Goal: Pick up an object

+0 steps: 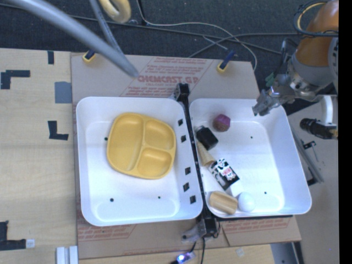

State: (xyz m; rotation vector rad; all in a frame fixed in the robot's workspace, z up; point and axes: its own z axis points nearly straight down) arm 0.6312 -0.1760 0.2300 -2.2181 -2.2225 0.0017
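Camera view: gripper (263,106) hovers at the right bin's (286,147) upper-right rim; nothing seen between its fingers, though whether they are spread or closed I cannot tell. Pick not yet made, by my judgement. In that bin, left side: one purple ball (221,122), one black block (207,137), one cow-patterned carton (225,172), one wooden piece (223,202), one white ball (246,202). Left of it: one yellow divided plate (141,146).
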